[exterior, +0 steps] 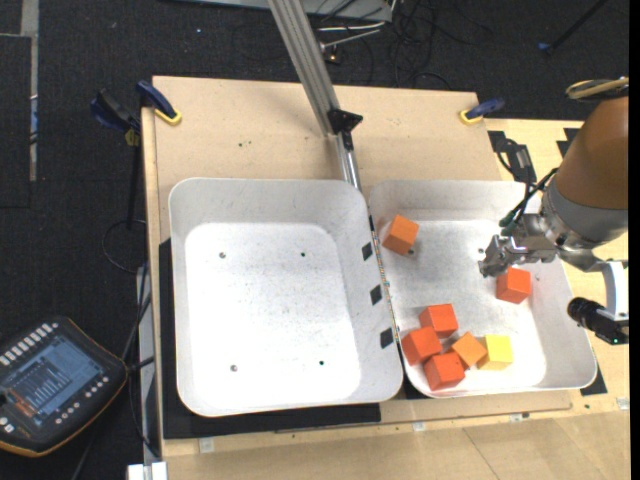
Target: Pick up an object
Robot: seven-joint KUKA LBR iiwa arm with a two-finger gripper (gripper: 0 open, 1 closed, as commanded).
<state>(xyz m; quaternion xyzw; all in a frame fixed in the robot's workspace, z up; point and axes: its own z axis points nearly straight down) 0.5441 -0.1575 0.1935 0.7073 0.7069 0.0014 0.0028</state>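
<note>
Your gripper [497, 259] sits low over the right bin [560, 373], near that bin's far right side, just beside an orange cube [514, 285] that lies toward the desk's right edge. You cannot tell from this slant whether the fingers are open or closed, and nothing shows between them, so do not count that cube as held.

The likeliest failure, as I judge it, is a miss: the tips look offset to the cube's upper left, so a close from here could pinch one corner and flick the cube away, or shut on air. A second risk is the bin wall close behind the cube; a nudge could push the cube against it and leave no room for the outer finger.

Other candidates lie elsewhere in the same bin. A lone orange cube [401, 234] rests near the divider between the bins, well apart from the rest. Toward the near edge a cluster [440, 343] of orange cubes sits tight together with a yellow cube [498, 349] touching it; packed like that, they leave little gap for a clean grasp. The left bin [190, 298] needs no attention. A teach pendant [50, 383] lies off the desk's near left corner, clear of the arm.
</note>
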